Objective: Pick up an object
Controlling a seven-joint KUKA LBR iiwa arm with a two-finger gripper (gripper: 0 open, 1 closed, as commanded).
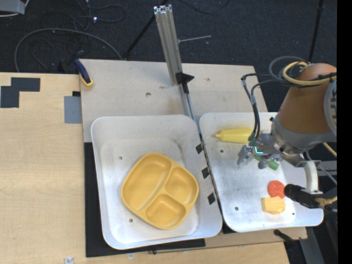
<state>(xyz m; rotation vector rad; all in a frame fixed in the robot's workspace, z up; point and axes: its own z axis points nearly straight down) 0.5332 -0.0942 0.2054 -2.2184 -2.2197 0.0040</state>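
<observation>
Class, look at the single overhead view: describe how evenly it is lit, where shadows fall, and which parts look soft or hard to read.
Camera view: lighting is even and diffuse on both bins; the yellow tray casts only a faint shadow; the floor beyond the bench is dark; the gripper looks soft and cluttered; the small red object shows little detail.

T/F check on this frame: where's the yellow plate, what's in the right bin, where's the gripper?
1. The yellow divided plate lies in the left bin. True.
2. The plate has two compartments. False: three show.
3. The gripper is above the right bin. True.
4. A red object lies in the left bin. False: it is in the right bin, next to a small yellow block.
5. A yellow corn-like object lies near the right bin's far edge. True.
6. The arm reaches in from the view's left. False: the arm comes from the right.
</observation>
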